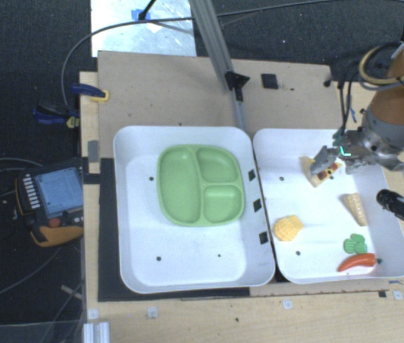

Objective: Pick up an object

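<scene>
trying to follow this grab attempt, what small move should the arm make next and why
Probably a short, straight drop onto the tan toy piece. The gripper sits right at that piece in the right bin, while the yellow corn, cone and red-and-green toy lie farther off. Whether the piece is already gripped is unclear.

end effector (325, 164) over tan block (317, 172) | green plate (200, 185) left bin (138, 263)

Arm (395, 98) reaching in from right, gripper (325, 164) lowered.
</scene>
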`<state>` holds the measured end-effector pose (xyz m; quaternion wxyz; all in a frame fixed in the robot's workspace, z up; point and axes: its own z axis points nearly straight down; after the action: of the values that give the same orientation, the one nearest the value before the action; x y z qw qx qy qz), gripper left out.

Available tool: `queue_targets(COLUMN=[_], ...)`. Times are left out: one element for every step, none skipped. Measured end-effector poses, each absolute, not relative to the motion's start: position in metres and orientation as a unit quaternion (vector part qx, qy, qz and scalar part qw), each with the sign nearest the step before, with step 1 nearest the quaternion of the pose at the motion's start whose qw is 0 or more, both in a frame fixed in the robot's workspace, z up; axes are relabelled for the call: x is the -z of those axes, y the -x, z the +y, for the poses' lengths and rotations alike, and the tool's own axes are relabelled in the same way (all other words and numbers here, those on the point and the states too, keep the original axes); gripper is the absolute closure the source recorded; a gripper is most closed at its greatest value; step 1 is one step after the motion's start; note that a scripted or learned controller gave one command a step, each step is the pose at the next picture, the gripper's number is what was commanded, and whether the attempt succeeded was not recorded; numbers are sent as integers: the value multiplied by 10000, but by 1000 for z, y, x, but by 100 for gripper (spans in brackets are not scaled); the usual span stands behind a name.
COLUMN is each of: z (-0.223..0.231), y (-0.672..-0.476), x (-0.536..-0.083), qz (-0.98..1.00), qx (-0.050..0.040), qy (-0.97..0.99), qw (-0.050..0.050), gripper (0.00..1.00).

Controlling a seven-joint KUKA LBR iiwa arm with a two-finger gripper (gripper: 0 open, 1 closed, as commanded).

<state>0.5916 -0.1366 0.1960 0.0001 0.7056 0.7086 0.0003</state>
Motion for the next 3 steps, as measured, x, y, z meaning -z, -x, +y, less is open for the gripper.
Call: queue_targets(z=[-137,-134,-130], y=[-592,-595,-600], x=[-196,-154,-93], qz=[7087,7083,7088], qx=[-6,7,9], qy=[-7055,-7059,-7054], qw=[5,-8,-11], gripper=[0,0,0])
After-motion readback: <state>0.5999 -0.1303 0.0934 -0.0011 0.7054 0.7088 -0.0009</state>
